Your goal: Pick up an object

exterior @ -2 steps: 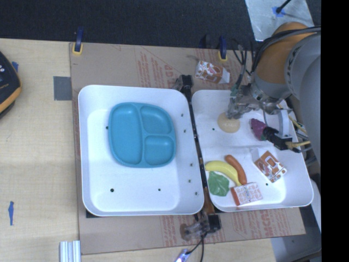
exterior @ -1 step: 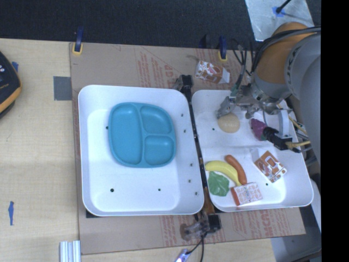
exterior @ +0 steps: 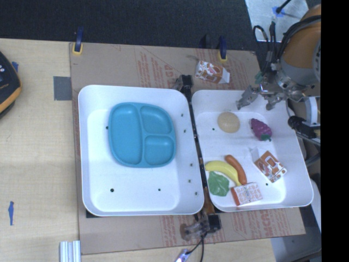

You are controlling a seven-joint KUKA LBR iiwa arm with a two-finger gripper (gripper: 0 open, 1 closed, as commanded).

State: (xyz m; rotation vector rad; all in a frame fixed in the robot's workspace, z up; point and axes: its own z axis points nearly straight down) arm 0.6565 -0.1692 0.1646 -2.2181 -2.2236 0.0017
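This looks like a robotics lab bench. Two white bins [exterior: 87, 146] sit on a cardboard sheet [exterior: 136, 64] held by blue clamps [exterior: 78, 40] at the upper edge, on a pale wooden tabletop [exterior: 32, 157]. The arm [exterior: 300, 48] and loose cables [exterior: 196, 239] crowd the frame's right and bottom; at far left lies perhaps a yellow-black device [exterior: 6, 86].

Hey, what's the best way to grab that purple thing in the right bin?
Probably from straight above, closing the pincer across the middle of the purple toy. It looks like a small lumpy bunch lying flat on the bin floor, with open floor all round; the round beige piece sits apart to its left, so fingers should fit on both sides.
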